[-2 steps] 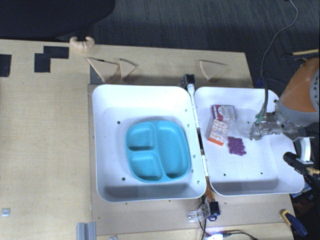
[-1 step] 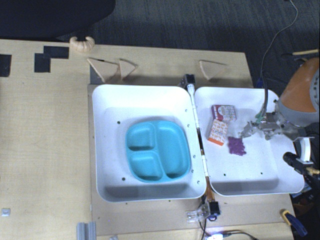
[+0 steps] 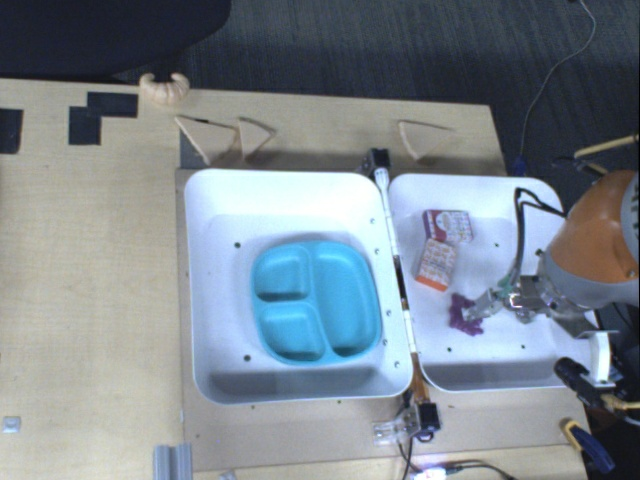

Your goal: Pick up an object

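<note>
— Camera view first, left to right: what is sitting in the left bin (image 3: 215, 208)?

— A blue divided tray (image 3: 316, 301) is lying in its middle, tilted a little.

— And in the right bin (image 3: 540, 363)?

— Near its left wall, two small cartons are resting: a pink-and-white one (image 3: 447, 226) toward the far edge, an orange-and-white one (image 3: 436, 264) just below it. A purple object (image 3: 464, 313) is lying nearer the front edge.

— Your gripper (image 3: 487, 306)?

— I am hanging just beside the purple object; whether my fingers are apart or together, I cannot tell.
</note>
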Tool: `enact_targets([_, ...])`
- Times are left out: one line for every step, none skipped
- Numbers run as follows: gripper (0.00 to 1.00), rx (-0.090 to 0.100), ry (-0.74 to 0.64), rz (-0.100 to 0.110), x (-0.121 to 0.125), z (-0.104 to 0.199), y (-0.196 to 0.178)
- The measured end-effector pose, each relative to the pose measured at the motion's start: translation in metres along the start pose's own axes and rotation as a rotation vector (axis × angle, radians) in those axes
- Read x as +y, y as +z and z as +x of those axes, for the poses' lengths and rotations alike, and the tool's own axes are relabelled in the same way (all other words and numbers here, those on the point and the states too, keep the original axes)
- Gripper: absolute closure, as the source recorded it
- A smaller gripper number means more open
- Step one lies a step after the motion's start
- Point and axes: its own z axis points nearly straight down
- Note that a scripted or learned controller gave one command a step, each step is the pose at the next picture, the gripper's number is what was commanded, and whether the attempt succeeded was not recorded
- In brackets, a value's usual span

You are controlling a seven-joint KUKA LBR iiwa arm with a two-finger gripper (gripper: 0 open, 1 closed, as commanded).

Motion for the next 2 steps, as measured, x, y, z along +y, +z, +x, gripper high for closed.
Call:
enact_targets([1.00,-0.001,0.000,-0.007,0.003,0.000,-0.012])
enact_targets([1.00,-0.003,-0.004,-0.004,0.067,-0.046,0.000])
